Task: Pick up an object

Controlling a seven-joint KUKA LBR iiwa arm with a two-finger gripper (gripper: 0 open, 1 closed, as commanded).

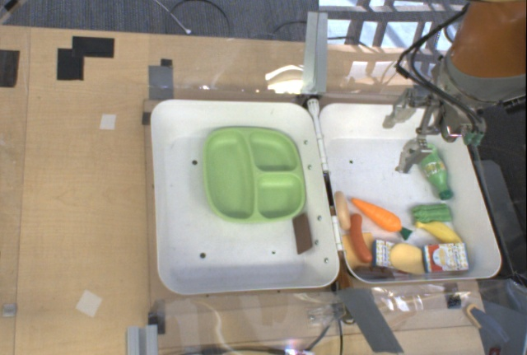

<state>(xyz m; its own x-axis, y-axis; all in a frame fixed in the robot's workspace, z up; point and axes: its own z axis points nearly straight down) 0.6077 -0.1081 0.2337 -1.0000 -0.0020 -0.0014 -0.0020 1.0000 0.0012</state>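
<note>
Wooden bench carries two bins, and in the right bin the claw, spread and holding nothing, hangs beside the green bottle, which could roll aside if nudged.

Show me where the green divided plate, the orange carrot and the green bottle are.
Green divided plastic plate (251,174), camera view, on the ridge between its compartments.
Orange toy carrot (376,213), camera view, mid-body.
Small green bottle (436,174), camera view, on its body.
</note>
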